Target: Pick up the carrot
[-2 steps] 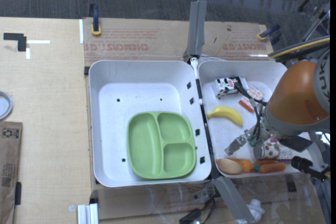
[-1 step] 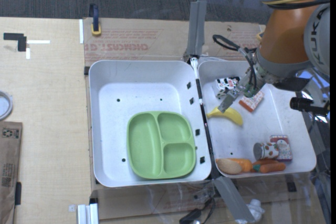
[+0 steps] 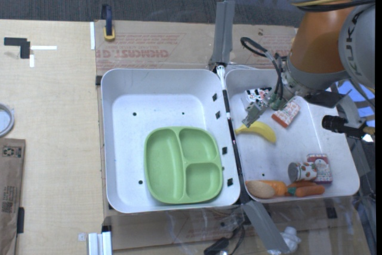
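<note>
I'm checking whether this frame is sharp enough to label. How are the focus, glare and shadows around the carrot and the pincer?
Camera view: the carrot by the right bin's near rim looks soft but recognisable; the pincer above the banana is small and slightly blurred; lighting is even, with faint shadows and no strong glare on the white bins.

Left bin (image 3: 119,128): white plastic, smooth, faint sheen. Divided plate (image 3: 182,163): green plastic, matt. Carrot (image 3: 305,190), lower right: orange, smooth, plastic-looking. Banana (image 3: 260,130): yellow, glossy. Bench (image 3: 48,128), left: pale wood, matt. Arm band (image 3: 319,39), upper right: orange, glossy.
</note>
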You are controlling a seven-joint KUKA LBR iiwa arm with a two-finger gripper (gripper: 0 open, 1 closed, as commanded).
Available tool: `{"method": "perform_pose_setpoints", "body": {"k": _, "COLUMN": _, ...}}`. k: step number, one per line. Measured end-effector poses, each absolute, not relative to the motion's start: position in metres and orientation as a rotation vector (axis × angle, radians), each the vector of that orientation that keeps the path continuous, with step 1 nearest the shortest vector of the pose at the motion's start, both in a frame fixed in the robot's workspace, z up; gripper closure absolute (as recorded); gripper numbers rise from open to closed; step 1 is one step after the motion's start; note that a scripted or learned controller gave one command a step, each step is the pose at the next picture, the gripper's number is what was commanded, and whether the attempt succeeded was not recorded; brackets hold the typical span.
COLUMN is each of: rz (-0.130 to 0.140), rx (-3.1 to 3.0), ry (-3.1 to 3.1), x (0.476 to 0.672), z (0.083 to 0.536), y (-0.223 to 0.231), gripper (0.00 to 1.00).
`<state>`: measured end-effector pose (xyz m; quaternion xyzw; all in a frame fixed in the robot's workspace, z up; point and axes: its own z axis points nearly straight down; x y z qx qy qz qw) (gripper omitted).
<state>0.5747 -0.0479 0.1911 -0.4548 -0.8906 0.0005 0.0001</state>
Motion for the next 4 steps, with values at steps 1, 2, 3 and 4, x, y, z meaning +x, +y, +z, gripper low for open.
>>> {"method": "perform_pose_setpoints", "body": {"k": 1, "rz": 0.001, "rx": -0.928, "ry": -3.0, "x": 0.516, "z": 0.191, "y": -0.045, "gripper": 0.0}}
{"method": "perform_pose_setpoints", "body": {"k": 2, "rz": 0.001, "rx": -0.87, "ry": -3.02, "x": 0.523, "z": 0.191, "y": -0.036, "gripper": 0.0}}
{"method": "perform_pose_setpoints", "body": {"k": 3, "rz": -0.002, "rx": -0.622, "ry": -3.091, "x": 0.481, "z": 0.102, "y": -0.102, "gripper": 0.0}}
{"method": "perform_pose_setpoints", "body": {"k": 4, "rz": -0.002, "rx": 0.121, "ry": -3.144, "x": 0.549, "z": 0.092, "y": -0.097, "gripper": 0.0}}
